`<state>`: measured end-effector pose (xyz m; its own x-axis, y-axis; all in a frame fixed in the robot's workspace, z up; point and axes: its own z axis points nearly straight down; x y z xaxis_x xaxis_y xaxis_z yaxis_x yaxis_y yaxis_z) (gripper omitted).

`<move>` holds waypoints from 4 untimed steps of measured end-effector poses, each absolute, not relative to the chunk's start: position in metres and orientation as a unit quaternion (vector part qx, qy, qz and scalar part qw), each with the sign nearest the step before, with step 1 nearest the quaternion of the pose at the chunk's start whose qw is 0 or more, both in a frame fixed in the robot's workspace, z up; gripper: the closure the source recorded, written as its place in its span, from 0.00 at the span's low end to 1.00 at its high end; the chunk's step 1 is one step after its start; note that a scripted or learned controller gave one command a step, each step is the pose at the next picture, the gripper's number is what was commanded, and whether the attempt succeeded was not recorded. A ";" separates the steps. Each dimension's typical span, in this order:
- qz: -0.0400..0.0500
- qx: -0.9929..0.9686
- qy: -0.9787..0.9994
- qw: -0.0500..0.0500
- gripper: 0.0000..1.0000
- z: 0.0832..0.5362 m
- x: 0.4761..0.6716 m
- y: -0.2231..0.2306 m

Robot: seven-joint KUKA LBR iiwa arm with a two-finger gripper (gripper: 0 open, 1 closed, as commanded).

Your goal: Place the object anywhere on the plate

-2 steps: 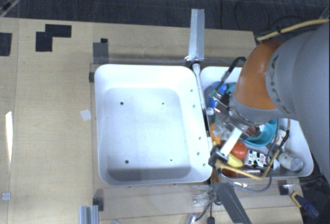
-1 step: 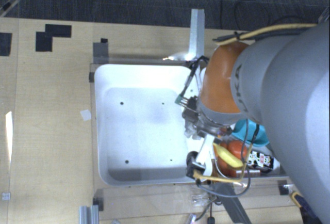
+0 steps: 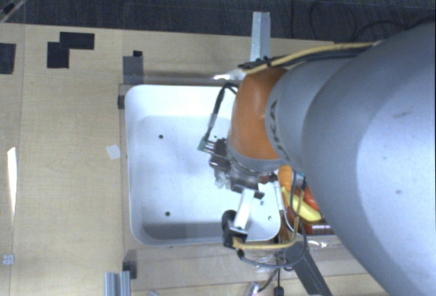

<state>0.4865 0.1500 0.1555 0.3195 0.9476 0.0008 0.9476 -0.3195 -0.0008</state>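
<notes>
1. The end effector (image 3: 228, 175) hangs low over a white bin (image 3: 160, 165), near that bin's edge on the arm's side. The grey arm (image 3: 354, 151) and its orange band (image 3: 252, 117) sit right above it, so I cannot tell whether it is apart, together or clamped on anything.
2. The bin floor away from the arm is bare white. Nothing lies directly below or beside the end effector on that side.
3. The only loose things in sight are some orange and yellow pieces (image 3: 304, 204). They lie just beside the end effector on the arm's side and are mostly hidden under the arm. One of them is probably the task's object, but which one I cannot tell.
4. The plate's place cannot be made out, since the arm hides most of the ground on that side.
5. Step in hand, as a judgement: this looks like the pick-or-carry stage. Nothing can be seen resting on a plate, so the placing is not yet done.
6. The next move calls for the object to be firmly held and lifted clear of the bin wall. It must then be carried over the plate and lowered before release.
7. The bench (image 3: 61, 151) beyond the bin plays no part.
</notes>
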 end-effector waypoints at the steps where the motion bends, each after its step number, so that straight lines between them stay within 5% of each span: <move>1: 0.001 -0.879 -0.477 0.001 1.00 0.105 0.486 0.235; 2: -0.001 -0.872 -0.490 0.000 1.00 0.164 0.487 0.169; 3: -0.001 -0.872 -0.490 0.000 0.00 0.164 0.487 0.169; 4: -0.007 -0.850 -0.527 0.000 0.00 0.091 0.495 0.236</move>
